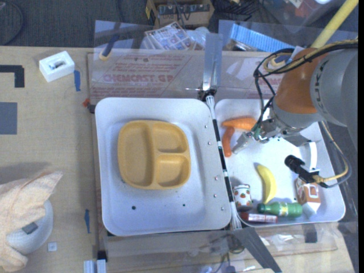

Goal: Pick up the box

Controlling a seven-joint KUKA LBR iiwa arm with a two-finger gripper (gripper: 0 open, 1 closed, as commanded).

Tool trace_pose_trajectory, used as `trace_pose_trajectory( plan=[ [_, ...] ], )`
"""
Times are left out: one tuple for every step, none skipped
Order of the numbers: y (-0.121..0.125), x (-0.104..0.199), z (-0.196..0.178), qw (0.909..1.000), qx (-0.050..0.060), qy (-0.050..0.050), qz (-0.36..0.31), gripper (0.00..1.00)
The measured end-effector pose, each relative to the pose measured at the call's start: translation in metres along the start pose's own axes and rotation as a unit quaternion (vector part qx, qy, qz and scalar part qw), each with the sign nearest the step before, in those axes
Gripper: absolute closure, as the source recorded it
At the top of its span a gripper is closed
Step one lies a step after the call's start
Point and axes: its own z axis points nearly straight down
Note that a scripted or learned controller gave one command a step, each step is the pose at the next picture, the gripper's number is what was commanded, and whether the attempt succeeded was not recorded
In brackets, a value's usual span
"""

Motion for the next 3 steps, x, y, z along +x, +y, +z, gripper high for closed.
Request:
trace_pose_trajectory(
  plan=[
    [-0.042,0.017,-0.001,0.9966,0.0,0.001,-0.082,0.0],
    [-0.015,0.003,0.0,0.9991,0.0,0.0,0.043,0.0],
    [-0.05,0.022,-0.001,0.9997,-0.001,0.001,-0.025,0.0]
  ],
)
